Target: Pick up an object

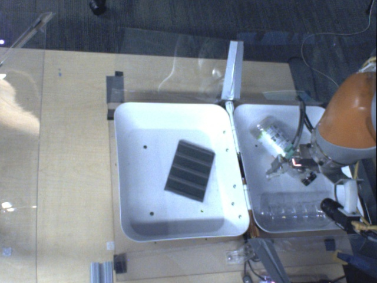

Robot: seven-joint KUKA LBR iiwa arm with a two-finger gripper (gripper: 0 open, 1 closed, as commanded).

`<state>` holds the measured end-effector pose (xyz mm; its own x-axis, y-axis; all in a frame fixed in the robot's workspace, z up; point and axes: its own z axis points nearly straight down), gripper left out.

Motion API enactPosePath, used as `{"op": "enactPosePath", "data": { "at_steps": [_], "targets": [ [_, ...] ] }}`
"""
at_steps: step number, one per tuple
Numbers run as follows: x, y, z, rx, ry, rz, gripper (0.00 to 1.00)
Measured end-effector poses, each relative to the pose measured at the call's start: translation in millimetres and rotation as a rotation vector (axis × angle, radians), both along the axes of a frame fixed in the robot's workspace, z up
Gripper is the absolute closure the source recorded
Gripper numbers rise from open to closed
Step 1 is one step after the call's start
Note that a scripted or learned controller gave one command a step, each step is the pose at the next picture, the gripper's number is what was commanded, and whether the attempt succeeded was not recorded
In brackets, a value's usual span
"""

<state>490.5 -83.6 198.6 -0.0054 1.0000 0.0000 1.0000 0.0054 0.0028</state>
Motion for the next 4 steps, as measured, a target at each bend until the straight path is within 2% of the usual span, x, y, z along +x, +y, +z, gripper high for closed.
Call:
{"op": "enactPosePath", "data": {
  "at_steps": [1, 2, 3, 4],
  "targets": [
    [119.4, -37.7, 0.5, 0.000, -0.003, 0.122, 0.00],
    [138.9, -35.6, -106.9, -0.001, -0.004, 0.175, 0.00],
    [176.5, -29.6, -109.3, 0.000, 0.014, 0.367, 0.00],
    [176.6, -35.4, -109.8, 0.009, 0.016, 0.389, 0.00]
  ]
}}
